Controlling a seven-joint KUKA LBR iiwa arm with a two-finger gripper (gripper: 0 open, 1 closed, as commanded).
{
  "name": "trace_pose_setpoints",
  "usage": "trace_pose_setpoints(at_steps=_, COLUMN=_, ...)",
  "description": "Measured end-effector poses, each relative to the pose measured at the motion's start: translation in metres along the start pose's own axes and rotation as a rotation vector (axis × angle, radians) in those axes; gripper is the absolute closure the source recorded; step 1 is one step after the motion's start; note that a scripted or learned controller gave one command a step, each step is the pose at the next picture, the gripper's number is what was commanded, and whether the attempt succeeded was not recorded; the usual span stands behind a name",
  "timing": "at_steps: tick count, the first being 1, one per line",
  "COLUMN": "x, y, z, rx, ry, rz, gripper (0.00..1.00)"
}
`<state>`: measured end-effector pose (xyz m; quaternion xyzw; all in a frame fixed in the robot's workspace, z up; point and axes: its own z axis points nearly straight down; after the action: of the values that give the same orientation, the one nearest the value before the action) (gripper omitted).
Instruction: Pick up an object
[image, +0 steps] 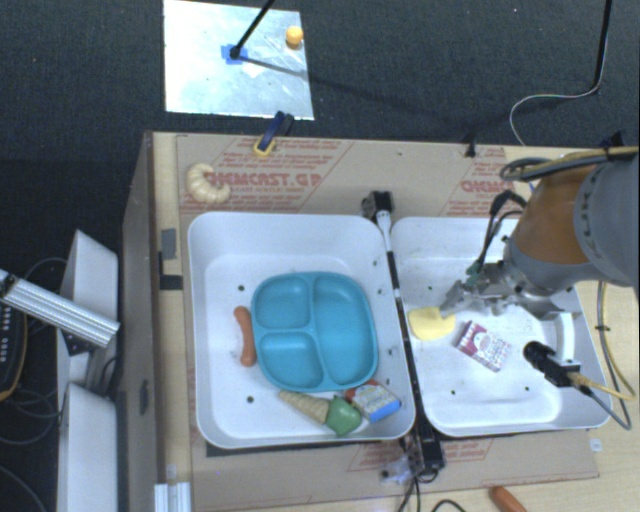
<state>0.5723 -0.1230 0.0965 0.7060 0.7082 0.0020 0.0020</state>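
1. In the right bin (440, 405), your gripper (470, 294) is hanging low over the floor near the left wall; whether it is parted or closed, you cannot tell, and nothing is showing in its grasp.
2. The yellow piece (429, 324) is lying just beside it, down and to the left in the camera view, against the divider, its long axis running roughly left-right.
3. The red-and-white packet (483, 345) is sitting just below the gripper, tilted, as your alternative.
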Motion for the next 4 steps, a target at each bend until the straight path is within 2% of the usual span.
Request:
trace_pose_setpoints(at_steps=1, x=-0.002, y=-0.035, z=-0.001, rx=0.005, ry=0.000, rz=0.002, gripper=0.00)
trace_pose_setpoints(at_steps=2, x=-0.002, y=-0.034, z=-0.012, rx=0.003, ry=0.000, rz=0.001, gripper=1.00)
trace_pose_setpoints(at_steps=3, x=-0.002, y=-0.034, z=-0.012, rx=0.003, ry=0.000, rz=0.001, gripper=0.00)
trace_pose_setpoints(at_steps=4, x=0.007, y=-0.086, z=0.012, rx=0.005, ry=0.001, rz=0.002, gripper=0.00)
